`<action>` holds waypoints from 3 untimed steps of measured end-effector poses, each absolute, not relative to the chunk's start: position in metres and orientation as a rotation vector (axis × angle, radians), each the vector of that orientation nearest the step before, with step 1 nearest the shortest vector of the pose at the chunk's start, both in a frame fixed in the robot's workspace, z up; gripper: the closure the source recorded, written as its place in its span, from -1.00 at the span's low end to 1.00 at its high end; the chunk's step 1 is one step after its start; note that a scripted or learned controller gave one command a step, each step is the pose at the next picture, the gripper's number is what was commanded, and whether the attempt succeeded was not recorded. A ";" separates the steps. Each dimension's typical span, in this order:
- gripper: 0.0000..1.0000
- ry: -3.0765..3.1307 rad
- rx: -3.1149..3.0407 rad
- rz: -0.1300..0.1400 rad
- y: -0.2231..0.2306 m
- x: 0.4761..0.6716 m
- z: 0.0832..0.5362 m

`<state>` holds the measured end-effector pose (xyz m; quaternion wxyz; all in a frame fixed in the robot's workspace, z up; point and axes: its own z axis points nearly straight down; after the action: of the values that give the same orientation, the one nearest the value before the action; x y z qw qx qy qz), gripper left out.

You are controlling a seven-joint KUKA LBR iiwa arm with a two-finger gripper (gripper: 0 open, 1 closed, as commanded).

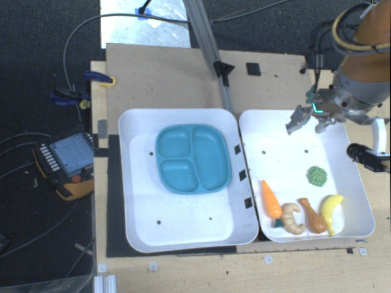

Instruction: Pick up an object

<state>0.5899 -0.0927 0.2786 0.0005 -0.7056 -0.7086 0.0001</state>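
Tabletop (183,60): brown board carrying two shallow white bins side by side.

Left bin (137,224): holds one blue divided plate (193,159), three compartments, lying flat in the upper middle of the bin, nothing on it.

Right bin (287,163): holds five small toy foods, all gathered in the lower right part.
- Carrot (272,200): orange, lying at a slant with its tip toward the upper left, just beside the bin's left wall.
- Shrimp (292,218): pale tan and curled, touching or nearly touching the carrot's lower end.
- Drumstick (312,215): brown, lying at a slant between the shrimp and the banana.
- Banana (330,209): yellow, curved, nearest the right wall, touching the drumstick's lower end.
- Broccoli (316,176): green, round, lying alone above the drumstick and banana, apart from them.

Arm (363,60): grey with an orange band, reaching in from the right over the upper right corner of the right bin.

Pincer (310,121): two grey fingers spread apart, released, nothing between them. It hangs above the bin's upper right area, well apart from the toy foods, with the broccoli the nearest item below it.

Off the board, left: a handheld controller (66,163) and cables on the dark floor.
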 end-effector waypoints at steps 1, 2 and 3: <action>-1.00 -2.227 -2.217 -0.002 -0.093 0.590 0.280; -1.00 -2.223 -2.220 0.002 -0.095 0.595 0.219; -1.00 -2.221 -2.221 0.002 -0.095 0.605 0.163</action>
<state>0.6050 -0.0952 0.1630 0.0004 -0.7070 -0.7072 0.0006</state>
